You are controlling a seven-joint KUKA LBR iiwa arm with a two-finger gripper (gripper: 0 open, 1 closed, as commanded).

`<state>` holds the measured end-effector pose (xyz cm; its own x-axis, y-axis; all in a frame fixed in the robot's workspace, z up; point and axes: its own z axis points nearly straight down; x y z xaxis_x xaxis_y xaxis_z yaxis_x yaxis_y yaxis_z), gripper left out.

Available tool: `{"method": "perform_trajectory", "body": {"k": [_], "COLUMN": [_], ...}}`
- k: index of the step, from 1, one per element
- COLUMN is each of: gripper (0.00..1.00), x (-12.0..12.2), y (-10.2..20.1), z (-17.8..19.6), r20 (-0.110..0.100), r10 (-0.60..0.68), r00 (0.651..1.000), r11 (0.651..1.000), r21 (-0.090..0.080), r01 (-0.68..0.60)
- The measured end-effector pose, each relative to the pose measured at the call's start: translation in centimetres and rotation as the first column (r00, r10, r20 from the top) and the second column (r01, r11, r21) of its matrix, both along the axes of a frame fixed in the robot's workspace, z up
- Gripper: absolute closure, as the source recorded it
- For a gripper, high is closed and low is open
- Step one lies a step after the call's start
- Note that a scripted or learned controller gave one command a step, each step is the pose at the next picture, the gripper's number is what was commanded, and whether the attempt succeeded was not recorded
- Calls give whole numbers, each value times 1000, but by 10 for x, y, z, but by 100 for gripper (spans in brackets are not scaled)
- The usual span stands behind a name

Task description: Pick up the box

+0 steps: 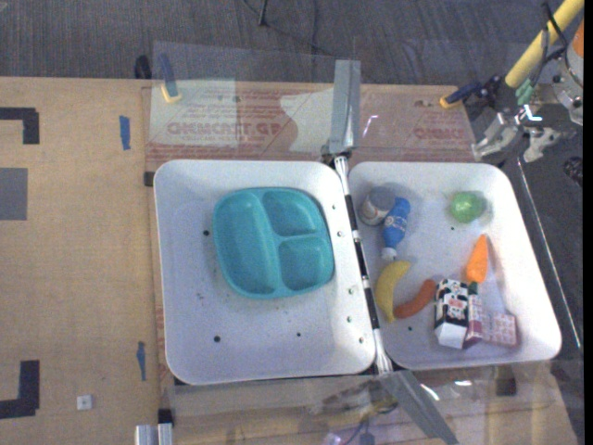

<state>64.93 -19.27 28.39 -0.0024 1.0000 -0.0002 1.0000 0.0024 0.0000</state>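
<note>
A: Quick status, where's your box?

B: Box is in the right bin, lower part, black-and-white cow print, lying tilted. It sits against a pink carton on its right, and a red sausage-shaped toy is just beside its left.

A: And the gripper?

B: Gripper hangs outside the right bin, past its upper right corner, well apart from the box. You can't tell from this view if the claw is apart or together; it's small and cluttered up there. Nothing visible between the tips.

A: So progress?

B: Basically zero, I'd judge. Box untouched on the bin floor, no approach lined up. All of it is left for you: travel over the bin, descend, close, lift.

A: Clutter to worry about?

B: Yes. Orange carrot just above the box, yellow banana to the left past the sausage. Green ball, blue bottle and a grey can sit farther up. Teal divided plate is in the left bin, not in your way.

A: Risk?

B: Likely catching the pink carton along with the box, they're touching.
</note>
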Motion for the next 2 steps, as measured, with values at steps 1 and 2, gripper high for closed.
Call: {"method": "perform_trajectory", "body": {"k": [1,2], "gripper": [0,0], "x": [-39,-62], "y": [-14,61], "z": [-123,-196], "r20": [-4,4], "r10": [-482,-655], "r00": [876,756], "r11": [876,756], "r21": [0,2], "r01": [482,655]}}
